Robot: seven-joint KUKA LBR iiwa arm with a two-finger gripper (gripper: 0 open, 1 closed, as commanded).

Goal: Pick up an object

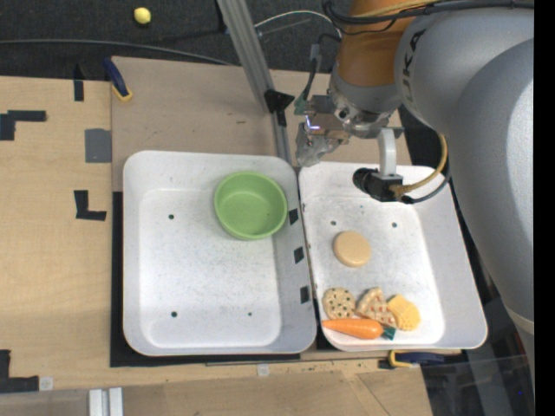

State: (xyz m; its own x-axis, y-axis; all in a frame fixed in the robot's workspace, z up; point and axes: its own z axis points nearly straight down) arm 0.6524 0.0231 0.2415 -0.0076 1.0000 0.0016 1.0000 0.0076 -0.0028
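The grey arm's two-finger gripper [310, 148] hangs over the far rim where the two shallow white bins meet; whether it is released or clenched cannot be told. The round green plastic bowl [251, 204] sits in the left bin [156, 258], toward two o'clock. In the right bin [434, 258], a tan round biscuit [352, 249] lies centrally, with an orange carrot [354, 328] and other toy foods at six o'clock.

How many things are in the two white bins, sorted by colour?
Green: 1, the green bowl in the left bin.
Tan or beige: 3, the round tan biscuit, the waffle-patterned cookie and the pretzel-shaped piece in the right bin.
Orange: 1, the carrot.
Yellow-orange: 1, the round yellow piece.
Total: 6.
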